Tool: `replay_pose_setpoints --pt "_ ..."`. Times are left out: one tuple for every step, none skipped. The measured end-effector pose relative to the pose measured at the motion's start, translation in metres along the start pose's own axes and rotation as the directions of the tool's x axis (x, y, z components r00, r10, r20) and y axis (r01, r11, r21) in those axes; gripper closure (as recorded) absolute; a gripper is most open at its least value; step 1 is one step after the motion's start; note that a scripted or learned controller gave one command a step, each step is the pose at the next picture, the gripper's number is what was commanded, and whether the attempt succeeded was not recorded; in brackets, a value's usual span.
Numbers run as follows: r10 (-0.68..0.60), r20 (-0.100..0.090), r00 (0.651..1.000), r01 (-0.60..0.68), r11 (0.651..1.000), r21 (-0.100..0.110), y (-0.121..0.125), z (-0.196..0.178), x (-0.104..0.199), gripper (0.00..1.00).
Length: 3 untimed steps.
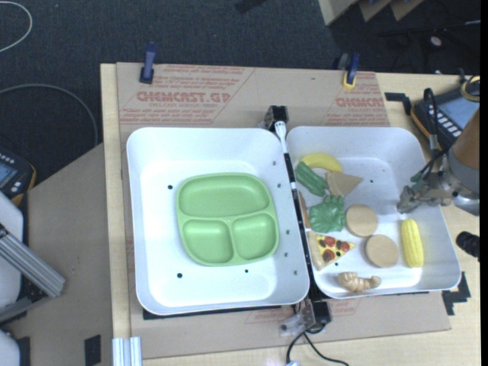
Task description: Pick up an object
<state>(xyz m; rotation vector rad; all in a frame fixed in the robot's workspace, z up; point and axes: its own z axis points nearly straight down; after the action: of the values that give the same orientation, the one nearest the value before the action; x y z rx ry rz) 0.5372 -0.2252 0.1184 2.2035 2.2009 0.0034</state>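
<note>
The gripper (415, 197) hangs low at the right edge of the right bin (396, 139), just above the corn cob (412, 242), and I can't tell how its fingers are set. Nothing appears lifted: corn, the two round cookies (361, 221), pizza slice (333, 249) and banana (322, 162) all lie in the bin. The pick looks barely begun, with closing and lifting to come.

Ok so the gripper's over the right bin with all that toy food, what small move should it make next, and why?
Probably a short descent toward the yellow plastic corn cob. The gripper sits at the right white bin's right side, just above the cob in this view, and the cob lies apart from the two tan round biscuits, leaving room around it.
</note>
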Motion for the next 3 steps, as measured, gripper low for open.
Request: replay_pose_setpoints --pt "-0.007 -0.018 1.0 0.008 1.0 0.018 0.043 0.035 0.054 1.0" --pt "-0.009 -0.021 1.0 0.009 1.0 0.02 0.056 0.033 0.132 1.0" --pt "-0.002 -0.019 1.0 0.003 1.0 0.023 0.051 0.032 0.134 1.0"
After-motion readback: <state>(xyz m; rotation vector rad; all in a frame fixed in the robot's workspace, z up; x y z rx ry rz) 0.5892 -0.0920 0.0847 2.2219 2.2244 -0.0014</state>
